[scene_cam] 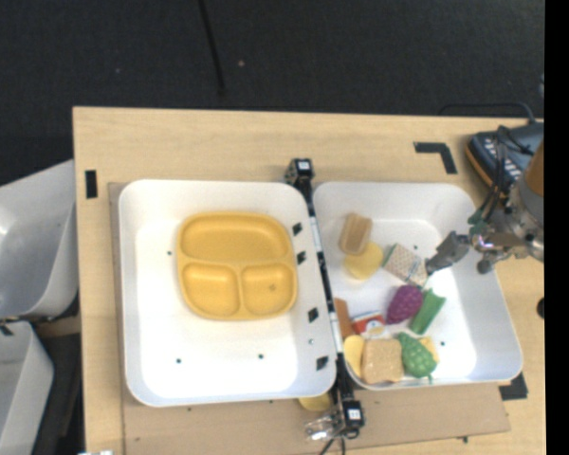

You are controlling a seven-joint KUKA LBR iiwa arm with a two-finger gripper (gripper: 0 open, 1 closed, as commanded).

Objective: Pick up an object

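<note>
Gripper (455, 247) at far right, low over right bin (474, 349), reaching in from bench's right edge. Dark finger (446, 253) slanting down-left, tip just beside small speckled beige block (405, 263). Can't tell if open or closed; nothing visibly clamped.

Nearest obj: that speckled block, mid-bin, touching or almost touching finger tip. Left of it, yellow round piece (362, 263) w/ tan bread-like chunk (355, 232) overlapping its top. Below block: purple grape bunch (405, 302), green pepper-like piece (428, 312) leaning on its right side. Farther down, near front wall: toast slice (381, 359) on a pale yellow disc (355, 351), bumpy green item (417, 356) touching toast's right. Small red-white bit (369, 326) and orange-brown strip (342, 317) by bin's left wall.

Left bin (152, 349) across divider: yellow three-section tray (237, 264), centred, flat, well apart from gripper.

Both bins on tan bench (171, 140); white tubs (24, 245) off left edge.
</note>
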